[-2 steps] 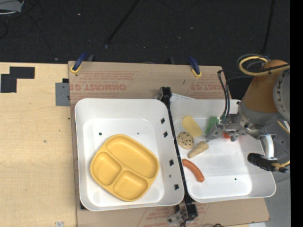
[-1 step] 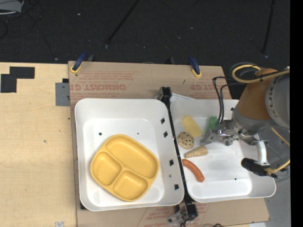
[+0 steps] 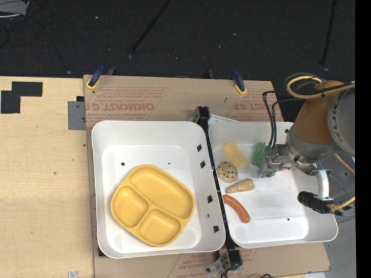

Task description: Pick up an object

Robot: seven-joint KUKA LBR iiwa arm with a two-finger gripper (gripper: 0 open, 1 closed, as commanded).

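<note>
Two white bins (image 3: 104, 155) on cardboard-covered bench (image 3: 145, 97), dark floor behind.

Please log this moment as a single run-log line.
phase: reaching | pincer: low in right bin, beside green item | held: nothing seen | yellow tray: left bin

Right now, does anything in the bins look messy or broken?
Nothing stands out. The yellow plate lies flat in the left bin. The cookie, cone and hot dog lie apart in the right bin.
</note>
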